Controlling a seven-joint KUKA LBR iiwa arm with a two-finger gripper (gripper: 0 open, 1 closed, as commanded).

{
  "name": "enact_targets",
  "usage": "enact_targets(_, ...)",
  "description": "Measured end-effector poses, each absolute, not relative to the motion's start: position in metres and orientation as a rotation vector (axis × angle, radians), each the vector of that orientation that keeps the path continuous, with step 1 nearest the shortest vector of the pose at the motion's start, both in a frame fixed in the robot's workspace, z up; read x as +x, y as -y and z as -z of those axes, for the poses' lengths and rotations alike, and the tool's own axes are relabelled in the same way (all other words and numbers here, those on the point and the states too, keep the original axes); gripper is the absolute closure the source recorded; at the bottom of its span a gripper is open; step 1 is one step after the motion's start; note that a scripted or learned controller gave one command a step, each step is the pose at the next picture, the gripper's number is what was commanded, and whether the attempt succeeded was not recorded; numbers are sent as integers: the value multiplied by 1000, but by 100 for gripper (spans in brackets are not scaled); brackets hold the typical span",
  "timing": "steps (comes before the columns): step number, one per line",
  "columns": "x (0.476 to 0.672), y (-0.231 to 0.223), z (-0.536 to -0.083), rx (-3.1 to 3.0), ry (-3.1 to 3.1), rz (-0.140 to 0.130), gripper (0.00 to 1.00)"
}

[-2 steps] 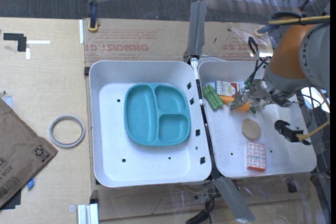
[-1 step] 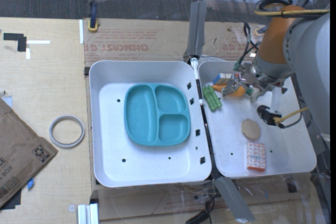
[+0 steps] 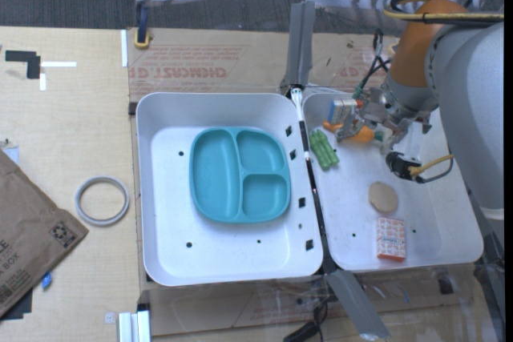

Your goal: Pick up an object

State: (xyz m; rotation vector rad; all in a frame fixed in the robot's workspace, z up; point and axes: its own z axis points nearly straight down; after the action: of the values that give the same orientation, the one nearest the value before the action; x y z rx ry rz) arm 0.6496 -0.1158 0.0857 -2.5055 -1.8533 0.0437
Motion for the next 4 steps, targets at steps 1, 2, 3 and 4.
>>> enact_targets(1, 646, 118, -92, -2500, 1853, -64, 100)
enact_targets(2, 654, 113, -103, -2179, 2244, -21, 100)
enact_targets(3, 659, 43, -192, -2373, 2060, -2, 100)
enact_targets(4, 605, 34, -191, -2453, 1960, -5, 100)
